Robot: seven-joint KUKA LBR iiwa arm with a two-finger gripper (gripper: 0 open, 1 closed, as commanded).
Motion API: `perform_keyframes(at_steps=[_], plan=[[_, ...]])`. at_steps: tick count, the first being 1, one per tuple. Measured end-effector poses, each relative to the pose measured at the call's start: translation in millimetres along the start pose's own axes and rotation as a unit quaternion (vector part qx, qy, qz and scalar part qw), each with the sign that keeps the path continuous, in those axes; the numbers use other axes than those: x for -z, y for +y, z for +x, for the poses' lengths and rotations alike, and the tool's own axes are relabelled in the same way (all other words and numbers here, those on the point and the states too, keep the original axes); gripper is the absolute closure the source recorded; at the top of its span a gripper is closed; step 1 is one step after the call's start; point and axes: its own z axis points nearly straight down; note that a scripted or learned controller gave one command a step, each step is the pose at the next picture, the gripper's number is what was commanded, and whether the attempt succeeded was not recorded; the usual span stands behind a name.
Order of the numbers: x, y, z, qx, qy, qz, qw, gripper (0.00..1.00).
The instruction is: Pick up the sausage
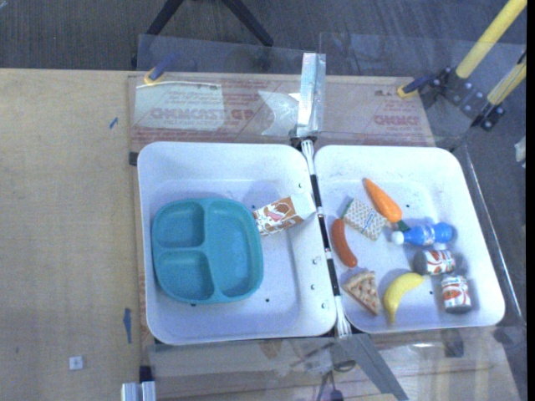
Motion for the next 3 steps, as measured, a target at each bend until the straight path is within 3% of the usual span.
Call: perform_keyframes(at_steps=[1,2,3], plan=[[0,-17,0,0.153,0.000,0.000,0.9882,1.00],[-1,-26,-16,0.377,0.000,-0.001,0.9261,1.00],[-1,-31,-25,0.301,-0.001,-0.001,0.9536,1.00]])
